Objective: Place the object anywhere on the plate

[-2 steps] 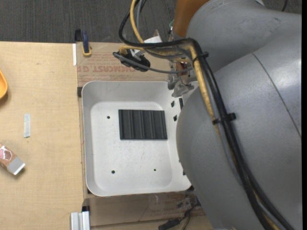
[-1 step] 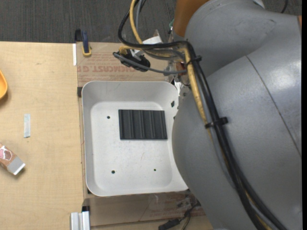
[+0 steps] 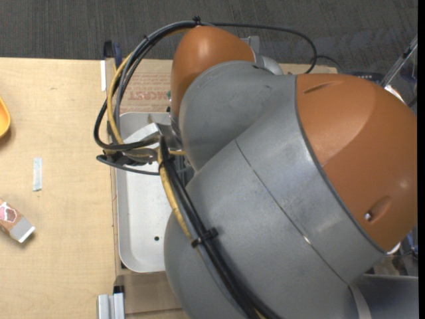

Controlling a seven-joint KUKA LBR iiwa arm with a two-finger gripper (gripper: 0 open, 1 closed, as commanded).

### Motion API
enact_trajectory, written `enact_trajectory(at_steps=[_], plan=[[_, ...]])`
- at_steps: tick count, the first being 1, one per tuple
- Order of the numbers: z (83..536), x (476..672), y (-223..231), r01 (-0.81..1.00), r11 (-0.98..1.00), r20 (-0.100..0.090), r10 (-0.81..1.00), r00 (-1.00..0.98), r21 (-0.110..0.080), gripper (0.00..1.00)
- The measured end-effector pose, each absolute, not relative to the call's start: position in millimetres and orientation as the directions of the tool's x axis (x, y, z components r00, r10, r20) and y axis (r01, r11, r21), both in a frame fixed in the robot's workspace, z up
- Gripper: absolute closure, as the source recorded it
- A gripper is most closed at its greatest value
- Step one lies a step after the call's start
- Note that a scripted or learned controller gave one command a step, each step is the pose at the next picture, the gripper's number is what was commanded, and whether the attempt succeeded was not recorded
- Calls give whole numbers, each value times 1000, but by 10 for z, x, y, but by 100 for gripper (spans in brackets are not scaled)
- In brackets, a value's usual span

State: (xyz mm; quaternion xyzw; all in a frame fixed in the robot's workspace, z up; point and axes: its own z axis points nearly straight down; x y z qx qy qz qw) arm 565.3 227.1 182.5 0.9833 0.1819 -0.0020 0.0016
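The grey arm [image 3: 265, 198] bulks nearest the camera, spread over the right and middle of the scene, its big orange cap [image 3: 352, 151] at the right and a second orange joint cover [image 3: 206, 52] above and further back; a bundle of black and yellow cables [image 3: 133, 153] loops off its left flank and runs down along its body, tied by a black strap; beneath the cables lies a white bin [image 3: 139, 224], only its left strip bare, with one small dark speck on its floor; beyond the bin's top edge sits a piece of brown cardboard with red print [image 3: 149, 88]; left of the bin, well apart from the arm, the wooden bench [image 3: 60, 111] bears a small pale strip [image 3: 36, 175], a wrapped block with a red-and-white end [image 3: 14, 222] at the left edge, and an orange curved rim [image 3: 3, 118] cut by the frame; where the object lies cannot be told, since the arm covers most of the bin.
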Motion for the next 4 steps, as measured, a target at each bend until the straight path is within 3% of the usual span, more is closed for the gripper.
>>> enact_trajectory(at_steps=[1, 2, 3, 4], plan=[[1912, 5668, 2225, 350, -937, -6, 350, 937, 4, 100], [1913, 5668, 2226, 351, -936, -6, 351, 936, 5, 0], [3447, 5921, 1765, 286, -958, -4, 286, 958, 3, 0], [2987, 5312, 2276, 439, -898, -5, 439, 898, 3, 0]])
